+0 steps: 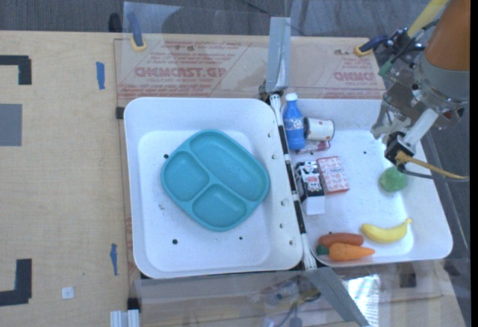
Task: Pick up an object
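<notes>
The right bin (pixel 358 206) holds several objects. A blue bottle (pixel 293 122) lies along its left wall, with a white cup (pixel 320 129) on its side next to it. Nearer the middle are a red carton (pixel 333 174) and a black-and-white carton (pixel 309 178). A green round fruit (pixel 392 180) sits at the right. At the front lie a yellow banana (pixel 386 231), an orange carrot (pixel 349 251) and a red-brown sausage shape (pixel 341 239). My gripper (pixel 386 126) hangs over the bin's right rear part, just behind the green fruit, with nothing seen in it.
The left bin (pixel 146 236) carries a teal divided plate (pixel 215 179). A grey divider (pixel 278 57) and clear plastic sheets stand behind the bins. The wooden bench (pixel 56 169) stretches to the left. The arm fills the upper right corner.
</notes>
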Controlling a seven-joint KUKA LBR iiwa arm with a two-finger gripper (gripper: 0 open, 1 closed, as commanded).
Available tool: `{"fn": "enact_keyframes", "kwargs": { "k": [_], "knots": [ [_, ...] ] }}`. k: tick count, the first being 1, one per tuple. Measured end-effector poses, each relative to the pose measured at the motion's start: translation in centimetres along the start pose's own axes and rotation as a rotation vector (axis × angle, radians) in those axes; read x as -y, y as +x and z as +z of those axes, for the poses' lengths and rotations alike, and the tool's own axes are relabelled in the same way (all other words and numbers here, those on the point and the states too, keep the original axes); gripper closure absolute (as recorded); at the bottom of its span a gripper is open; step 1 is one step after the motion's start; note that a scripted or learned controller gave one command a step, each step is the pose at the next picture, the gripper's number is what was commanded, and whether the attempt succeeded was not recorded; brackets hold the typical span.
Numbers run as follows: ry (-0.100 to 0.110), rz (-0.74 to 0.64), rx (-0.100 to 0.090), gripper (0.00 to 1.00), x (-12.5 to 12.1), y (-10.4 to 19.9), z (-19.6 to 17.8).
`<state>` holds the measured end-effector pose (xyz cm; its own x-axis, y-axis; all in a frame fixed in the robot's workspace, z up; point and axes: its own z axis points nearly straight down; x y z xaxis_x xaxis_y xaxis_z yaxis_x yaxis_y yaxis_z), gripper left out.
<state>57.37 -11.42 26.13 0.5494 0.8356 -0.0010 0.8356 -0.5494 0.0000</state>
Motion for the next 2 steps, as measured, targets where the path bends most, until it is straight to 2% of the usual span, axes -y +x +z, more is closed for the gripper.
{"fn": "enact_keyframes", "kwargs": {
  "k": [1, 2],
  "knots": [
    [0.004, -0.124, 0.0, 1.0, -0.14, -3.69, 2.35],
    [0.003, -0.125, 0.0, 0.0, -0.12, -3.64, 2.35]
  ]
}}
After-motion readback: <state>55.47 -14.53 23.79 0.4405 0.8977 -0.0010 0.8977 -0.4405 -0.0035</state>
